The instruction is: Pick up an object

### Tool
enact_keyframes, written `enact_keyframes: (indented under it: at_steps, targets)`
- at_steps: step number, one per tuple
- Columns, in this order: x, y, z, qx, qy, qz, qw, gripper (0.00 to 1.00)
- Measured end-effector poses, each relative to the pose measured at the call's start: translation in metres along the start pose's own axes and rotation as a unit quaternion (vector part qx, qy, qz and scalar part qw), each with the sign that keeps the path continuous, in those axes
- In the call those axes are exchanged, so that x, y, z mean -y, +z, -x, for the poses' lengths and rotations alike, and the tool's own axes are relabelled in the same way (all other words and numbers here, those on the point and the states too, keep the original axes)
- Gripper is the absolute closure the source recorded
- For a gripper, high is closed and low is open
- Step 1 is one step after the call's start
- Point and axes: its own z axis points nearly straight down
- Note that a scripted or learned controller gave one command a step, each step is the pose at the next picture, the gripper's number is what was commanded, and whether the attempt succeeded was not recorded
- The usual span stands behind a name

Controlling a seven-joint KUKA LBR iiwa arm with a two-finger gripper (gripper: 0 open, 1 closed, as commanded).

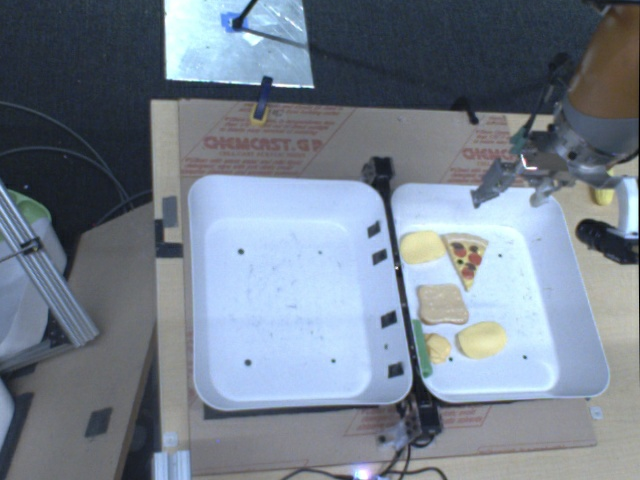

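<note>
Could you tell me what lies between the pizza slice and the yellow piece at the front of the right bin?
In the camera view, the toast slice lies between the pizza slice and the yellow piece.

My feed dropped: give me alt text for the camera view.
The end effector hovers open above the right bin's far edge, holding nothing. That bin holds a pizza slice, a toast slice and three yellow food pieces; the left bin sits alongside.

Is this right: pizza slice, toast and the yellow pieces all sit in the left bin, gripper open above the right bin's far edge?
Wrong bin. The camera view shows the pizza slice, toast and yellow pieces in the right bin, not the left bin. The rest holds: the gripper is open above the right bin's far edge.
</note>
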Motion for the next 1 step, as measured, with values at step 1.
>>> enact_keyframes:
  at_steps: [1]
  targets:
    - [0.0077,0.1348,0.0206,-0.001,0.002,-0.006,1.0,0.0]
